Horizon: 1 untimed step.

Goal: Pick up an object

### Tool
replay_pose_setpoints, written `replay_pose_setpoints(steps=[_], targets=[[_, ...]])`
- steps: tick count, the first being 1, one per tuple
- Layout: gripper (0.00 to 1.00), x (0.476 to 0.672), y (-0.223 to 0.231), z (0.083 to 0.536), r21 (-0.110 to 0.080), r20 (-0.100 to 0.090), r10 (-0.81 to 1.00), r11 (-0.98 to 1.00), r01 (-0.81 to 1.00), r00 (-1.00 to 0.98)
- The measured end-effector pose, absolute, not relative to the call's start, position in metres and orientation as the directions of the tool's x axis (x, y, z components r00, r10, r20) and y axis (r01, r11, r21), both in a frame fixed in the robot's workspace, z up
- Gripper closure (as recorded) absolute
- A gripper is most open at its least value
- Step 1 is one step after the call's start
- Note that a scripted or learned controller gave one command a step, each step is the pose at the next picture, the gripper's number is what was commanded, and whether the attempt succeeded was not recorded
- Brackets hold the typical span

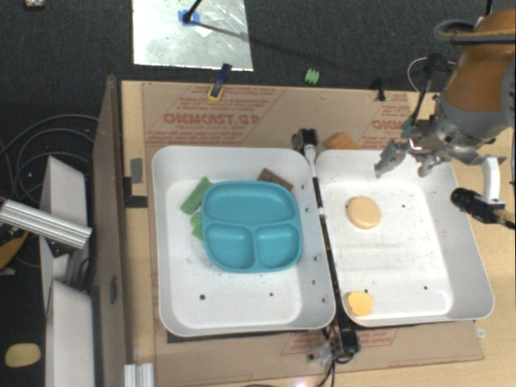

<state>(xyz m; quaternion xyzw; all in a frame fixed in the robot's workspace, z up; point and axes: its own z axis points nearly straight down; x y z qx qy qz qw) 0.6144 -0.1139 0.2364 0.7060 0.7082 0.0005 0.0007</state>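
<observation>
Right now gripper [409, 160] hangs over the far edge of the right bin [451, 240], fingers spread apart, nothing between them. Beige disc [364, 213] lies in that bin, near its middle-left, apart from the gripper. Small orange piece [359, 303] sits at the bin's near-left corner. Left bin [173, 240] holds a blue tray [250, 224]; green pieces [194, 196] and a brown block [276, 178] poke out from under it.
</observation>
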Motion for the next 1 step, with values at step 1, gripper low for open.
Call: replay_pose_setpoints(steps=[1], targets=[[0.00, 0.6223, -0.1075, 0.2015, 0.000, 0.000, 1.000, 0.005, 1.000, -0.005]])
